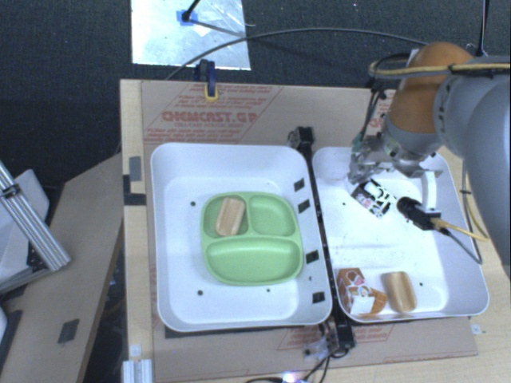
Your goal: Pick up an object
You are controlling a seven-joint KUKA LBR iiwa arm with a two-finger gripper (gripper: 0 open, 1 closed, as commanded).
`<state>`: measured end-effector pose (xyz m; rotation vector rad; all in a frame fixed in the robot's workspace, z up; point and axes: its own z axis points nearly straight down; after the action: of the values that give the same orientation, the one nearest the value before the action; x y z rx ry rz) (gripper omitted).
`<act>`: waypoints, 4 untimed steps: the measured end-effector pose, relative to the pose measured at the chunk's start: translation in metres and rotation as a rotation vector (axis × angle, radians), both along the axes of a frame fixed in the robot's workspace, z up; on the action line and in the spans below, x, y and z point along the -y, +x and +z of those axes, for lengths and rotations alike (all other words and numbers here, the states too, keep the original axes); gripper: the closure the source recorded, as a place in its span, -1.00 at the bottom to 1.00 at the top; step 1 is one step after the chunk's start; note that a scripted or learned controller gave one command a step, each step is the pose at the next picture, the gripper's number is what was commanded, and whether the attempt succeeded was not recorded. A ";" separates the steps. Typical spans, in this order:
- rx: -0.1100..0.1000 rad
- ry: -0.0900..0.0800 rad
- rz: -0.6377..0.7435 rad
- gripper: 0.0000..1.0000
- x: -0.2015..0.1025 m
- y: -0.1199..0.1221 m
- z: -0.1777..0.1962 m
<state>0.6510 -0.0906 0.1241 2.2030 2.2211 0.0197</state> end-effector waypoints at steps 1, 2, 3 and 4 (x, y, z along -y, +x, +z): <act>-0.012 0.000 -0.004 1.00 0.000 0.003 0.044; -0.009 0.000 -0.001 1.00 -0.008 0.010 0.104; -0.011 0.000 -0.001 1.00 -0.008 0.011 0.146; -0.017 0.002 0.001 1.00 -0.056 0.010 0.129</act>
<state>0.6612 -0.0348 0.2531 2.2113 2.2313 0.0036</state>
